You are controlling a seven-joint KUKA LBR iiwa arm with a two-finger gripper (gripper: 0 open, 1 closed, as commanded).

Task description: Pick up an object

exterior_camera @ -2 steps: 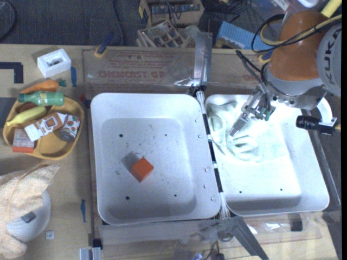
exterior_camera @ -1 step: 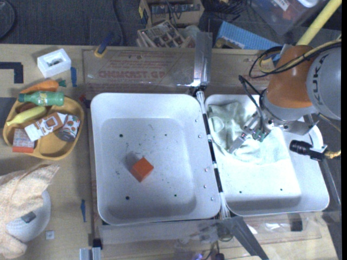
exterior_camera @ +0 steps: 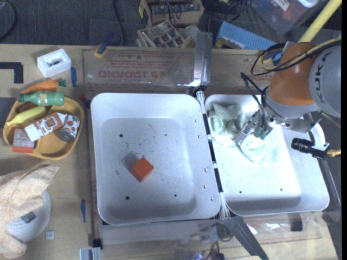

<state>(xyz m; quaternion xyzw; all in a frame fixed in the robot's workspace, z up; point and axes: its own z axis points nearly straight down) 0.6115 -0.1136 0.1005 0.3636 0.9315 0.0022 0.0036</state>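
Observation:
An orange block [exterior_camera: 142,169] lies in the left bin [exterior_camera: 108,118], a little left of its middle. In the right bin [exterior_camera: 282,191] a pale green crumpled cloth [exterior_camera: 223,120] rests at the far left corner. A whitish, translucent crumpled item [exterior_camera: 261,150] lies just right of it. My gripper [exterior_camera: 253,131] reaches in from the right and hangs low between the cloth and the whitish item, over the far half of the right bin. A small teal patch shows at its tip; what it is I cannot make out.
A wooden bowl [exterior_camera: 59,148] with toy food and a green bottle stands left of the bins. A white box [exterior_camera: 54,63] and a beige cloth [exterior_camera: 24,191] are also on the left. The arm's orange band [exterior_camera: 290,77] and cables overhang the right bin's far right corner.

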